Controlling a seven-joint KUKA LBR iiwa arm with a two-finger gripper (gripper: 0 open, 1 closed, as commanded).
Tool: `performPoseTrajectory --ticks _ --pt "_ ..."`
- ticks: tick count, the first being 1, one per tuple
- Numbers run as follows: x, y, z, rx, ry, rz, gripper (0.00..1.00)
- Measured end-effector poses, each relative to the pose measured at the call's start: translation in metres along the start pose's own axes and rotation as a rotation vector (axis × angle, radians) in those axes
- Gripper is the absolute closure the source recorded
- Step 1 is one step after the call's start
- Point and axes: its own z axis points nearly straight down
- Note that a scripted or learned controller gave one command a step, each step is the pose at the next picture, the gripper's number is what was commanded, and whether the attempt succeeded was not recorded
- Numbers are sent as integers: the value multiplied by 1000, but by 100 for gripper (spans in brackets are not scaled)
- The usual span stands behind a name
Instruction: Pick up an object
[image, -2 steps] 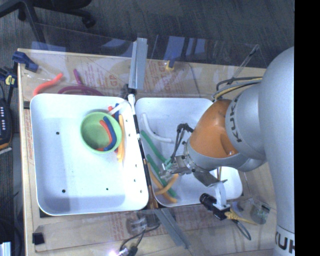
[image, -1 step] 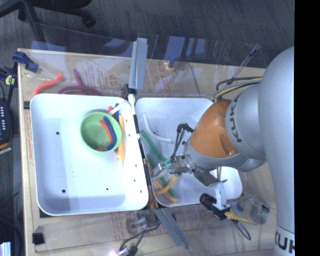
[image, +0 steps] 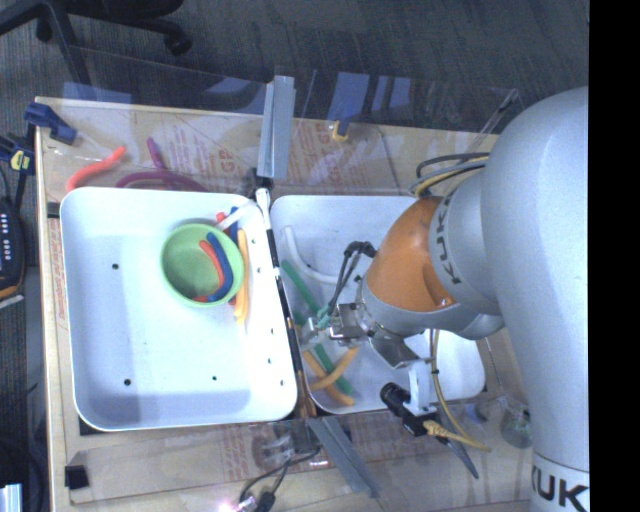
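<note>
Two white bins (image: 90, 300) share the bench; gripper (image: 325, 325) is low among green and orange sticks (image: 335, 385) — reaching step; grip state I cannot tell; next it must close — lift.

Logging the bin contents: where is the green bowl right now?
The green bowl sits in the left bin, toward its upper right, close to the divider between the bins, with red and blue pieces inside it.

wood bench (image: 180, 135) w/ 2 white bins (image: 100, 320).
</note>
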Motion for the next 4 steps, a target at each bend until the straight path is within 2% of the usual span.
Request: performPoseTrajectory --ticks 1,2,3,4 --pt "8 2 -11 4 17 -11 100" --pt "2 1 -11 2 8 -3 0" --pt "5 1 -20 7 15 -9 100" --pt "17 47 -80 13 18 158 100"
